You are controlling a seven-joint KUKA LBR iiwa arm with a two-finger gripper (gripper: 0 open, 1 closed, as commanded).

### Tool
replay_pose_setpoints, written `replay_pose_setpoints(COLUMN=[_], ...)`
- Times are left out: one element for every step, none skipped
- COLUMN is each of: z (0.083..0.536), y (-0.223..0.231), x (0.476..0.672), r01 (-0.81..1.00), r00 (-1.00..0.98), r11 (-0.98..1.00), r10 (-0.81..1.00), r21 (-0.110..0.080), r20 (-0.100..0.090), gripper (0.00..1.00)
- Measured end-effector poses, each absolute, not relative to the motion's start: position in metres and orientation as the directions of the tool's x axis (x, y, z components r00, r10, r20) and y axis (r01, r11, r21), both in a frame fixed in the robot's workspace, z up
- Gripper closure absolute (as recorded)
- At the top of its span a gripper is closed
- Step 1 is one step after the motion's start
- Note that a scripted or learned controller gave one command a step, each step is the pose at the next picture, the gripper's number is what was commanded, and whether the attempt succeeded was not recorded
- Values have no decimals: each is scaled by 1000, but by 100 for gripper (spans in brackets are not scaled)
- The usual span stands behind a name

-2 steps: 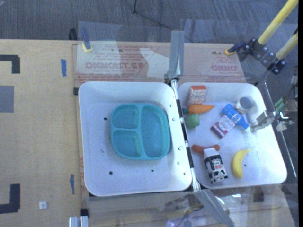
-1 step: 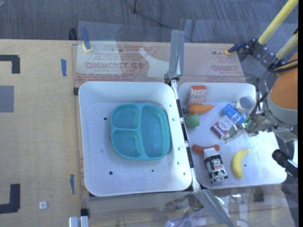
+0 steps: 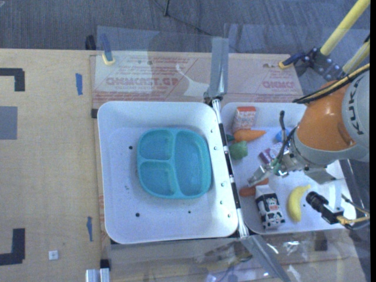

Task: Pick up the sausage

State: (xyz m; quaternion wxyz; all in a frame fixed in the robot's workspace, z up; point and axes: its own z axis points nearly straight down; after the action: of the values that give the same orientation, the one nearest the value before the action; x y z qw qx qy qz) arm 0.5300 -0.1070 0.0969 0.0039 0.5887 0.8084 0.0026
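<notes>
The sausage (image 3: pixel 248 190) is a short reddish-orange piece lying on the floor of the right bin (image 3: pixel 335 225), close to its left wall. My gripper (image 3: pixel 263 175) reaches in from the right and hangs just above and to the right of the sausage, its tip almost over the sausage's right end. That end is partly hidden by the gripper. The arm's orange band (image 3: pixel 322 128) sits above the wrist at the right.
Around the gripper in the right bin lie a small carton (image 3: pixel 245 118), a carrot (image 3: pixel 250 136), a green item (image 3: pixel 238 150), a purple item (image 3: pixel 268 155), a black-and-white box (image 3: pixel 269 210) and a banana (image 3: pixel 296 202). The left bin (image 3: pixel 117 128) holds a blue divided plate (image 3: pixel 174 163).
</notes>
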Motion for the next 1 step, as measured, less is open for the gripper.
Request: replay_pose_setpoints(z=[105], y=[-109], x=[530], r01=[953], r00=[-303], r11=[303], r10=[953], r21=[9], r20=[-3], gripper=[100])
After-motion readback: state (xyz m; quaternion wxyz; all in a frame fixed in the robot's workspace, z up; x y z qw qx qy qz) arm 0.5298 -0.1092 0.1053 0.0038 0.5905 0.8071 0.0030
